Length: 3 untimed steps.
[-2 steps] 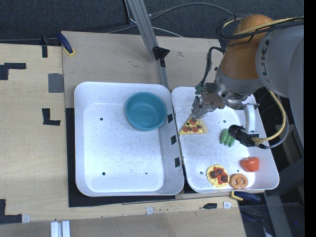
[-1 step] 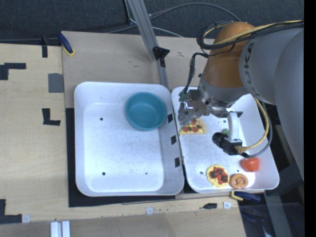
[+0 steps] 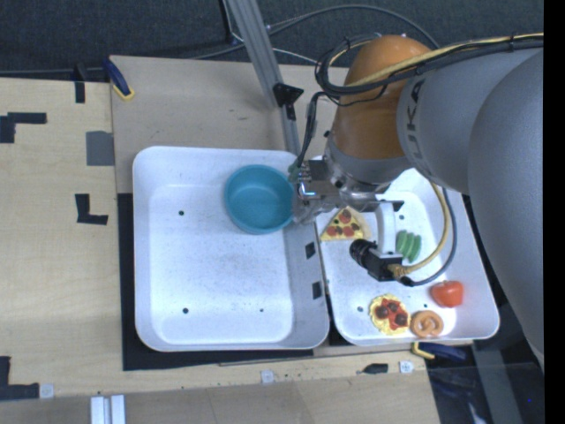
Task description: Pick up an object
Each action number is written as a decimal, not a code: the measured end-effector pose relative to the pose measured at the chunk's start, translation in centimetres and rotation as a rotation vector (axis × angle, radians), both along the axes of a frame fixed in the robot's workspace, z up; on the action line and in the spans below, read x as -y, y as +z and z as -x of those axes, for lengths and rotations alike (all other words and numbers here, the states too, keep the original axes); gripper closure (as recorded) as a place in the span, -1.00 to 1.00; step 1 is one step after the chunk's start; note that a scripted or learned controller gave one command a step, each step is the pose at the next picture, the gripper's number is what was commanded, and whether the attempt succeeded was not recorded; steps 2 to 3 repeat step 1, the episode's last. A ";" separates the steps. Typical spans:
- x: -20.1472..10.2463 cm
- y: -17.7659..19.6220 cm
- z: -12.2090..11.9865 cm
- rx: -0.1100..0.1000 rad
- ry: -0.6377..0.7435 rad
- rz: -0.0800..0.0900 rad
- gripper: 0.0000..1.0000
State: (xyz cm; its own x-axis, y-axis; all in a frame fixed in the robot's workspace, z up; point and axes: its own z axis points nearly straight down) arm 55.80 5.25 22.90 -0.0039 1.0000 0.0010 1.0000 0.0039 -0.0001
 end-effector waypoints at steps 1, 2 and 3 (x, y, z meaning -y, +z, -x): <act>-4.7 0.7 1.0 0.000 0.001 0.000 1.00; -4.7 0.7 1.0 0.000 0.001 0.000 1.00; -4.7 0.7 1.0 0.000 0.001 0.000 1.00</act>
